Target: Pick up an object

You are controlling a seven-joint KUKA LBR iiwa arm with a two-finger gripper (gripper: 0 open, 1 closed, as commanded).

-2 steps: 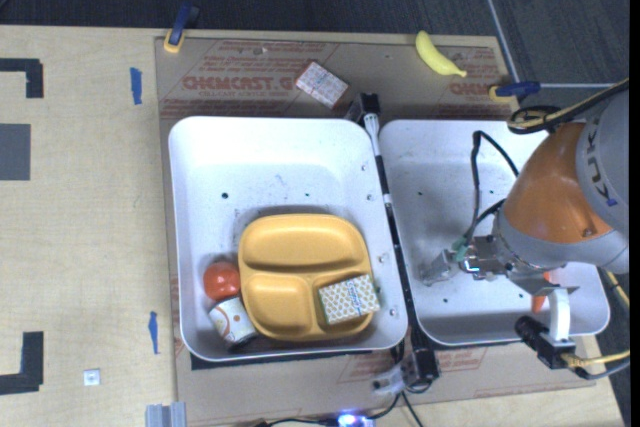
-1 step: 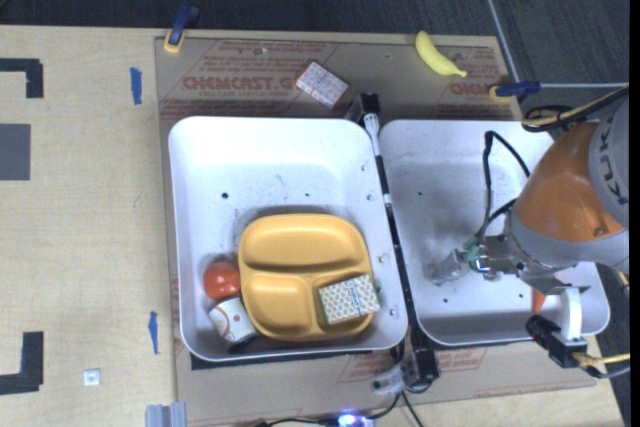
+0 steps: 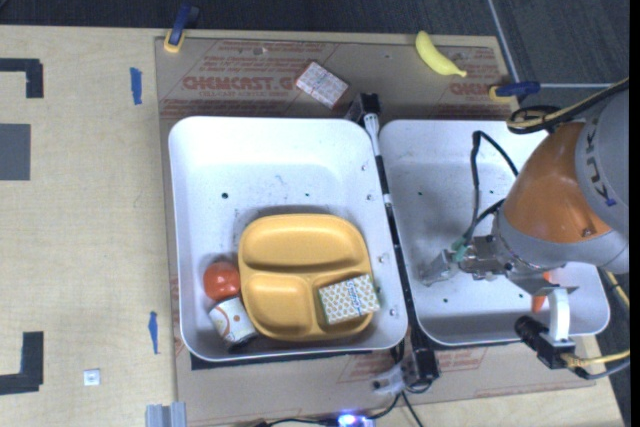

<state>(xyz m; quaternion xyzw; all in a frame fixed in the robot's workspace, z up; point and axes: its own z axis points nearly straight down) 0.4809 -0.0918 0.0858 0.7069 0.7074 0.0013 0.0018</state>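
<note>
Arm: you see the grey arm (image 3: 560,200) with its orange band reaching in from the right, over the right bin.
Hand: your hand (image 3: 440,265) sits low inside the right bin (image 3: 430,155), near the middle of its floor; you cannot tell whether its fingers are apart or together, and nothing shows between them.
Left bin: the left bin (image 3: 260,145) carries the things you could pick, all crowded toward its near end.
Yellow tray: a yellow divided tray (image 3: 295,260) lies flat in the left bin.
Patterned box: a small patterned box (image 3: 348,299) rests in the tray's near right compartment.
Orange ball: an orange ball (image 3: 221,280) lies just beside the tray's left edge.
White cup: a small white and orange cup (image 3: 231,319) lies on its side, just below the ball, against the tray.
Worktop: on the cardboard behind the bins you see a banana (image 3: 438,55) and a small checked packet (image 3: 321,84), well apart from each other.
</note>
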